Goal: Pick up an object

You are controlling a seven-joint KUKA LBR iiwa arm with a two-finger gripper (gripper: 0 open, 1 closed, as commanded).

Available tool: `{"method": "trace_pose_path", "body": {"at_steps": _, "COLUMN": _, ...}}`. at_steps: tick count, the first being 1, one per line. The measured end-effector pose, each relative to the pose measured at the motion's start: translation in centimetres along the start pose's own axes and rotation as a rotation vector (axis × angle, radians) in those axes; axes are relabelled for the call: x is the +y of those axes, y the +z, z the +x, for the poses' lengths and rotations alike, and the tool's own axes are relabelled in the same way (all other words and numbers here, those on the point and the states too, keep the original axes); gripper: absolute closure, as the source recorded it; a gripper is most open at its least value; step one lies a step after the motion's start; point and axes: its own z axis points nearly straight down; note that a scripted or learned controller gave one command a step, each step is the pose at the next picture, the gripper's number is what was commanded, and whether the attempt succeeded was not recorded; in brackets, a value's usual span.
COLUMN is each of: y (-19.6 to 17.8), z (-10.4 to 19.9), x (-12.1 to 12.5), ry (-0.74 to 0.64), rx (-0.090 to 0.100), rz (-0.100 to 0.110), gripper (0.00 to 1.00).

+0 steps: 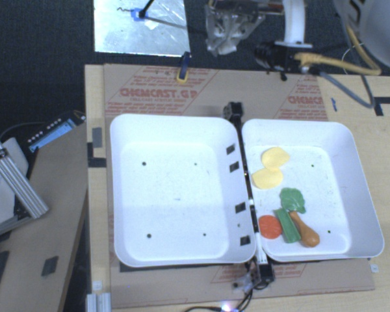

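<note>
The right bin [351,174] holds several small toy foods near its left side. Two pale yellow pieces [271,168] lie one above the other. Below them sits a green broccoli-like piece [292,200], a green strip [288,226], a red-orange disc [269,226] and an orange-brown drumstick shape [303,231]. My gripper [224,34] hangs high above the bench at the top of the camera view, well behind both bins and far from the objects. Nothing shows between its fingers.
The left bin [175,187] sits beside the right one, joined by a black hinge strip [244,187]. A shiny metal sheet [141,15] lies at the back left. Cables and a white fixture [292,25] crowd the back right.
</note>
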Motion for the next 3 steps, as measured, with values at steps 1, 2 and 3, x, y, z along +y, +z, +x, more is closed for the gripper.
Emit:
{"method": "trace_pose_path", "body": {"at_steps": 1, "y": -0.3, "z": 4.8, "x": -7.5, "ry": -0.017, "rx": 0.006, "rz": 0.003, "gripper": 1.0}}
{"method": "trace_pose_path", "body": {"at_steps": 2, "y": -0.3, "z": -3.9, "x": -9.3, "ry": 0.001, "rx": 0.001, "rz": 0.002, "gripper": 1.0}}
{"method": "trace_pose_path", "body": {"at_steps": 3, "y": -0.2, "z": 3.5, "x": -12.2, "ry": -0.017, "rx": 0.005, "rz": 0.004, "gripper": 1.0}}
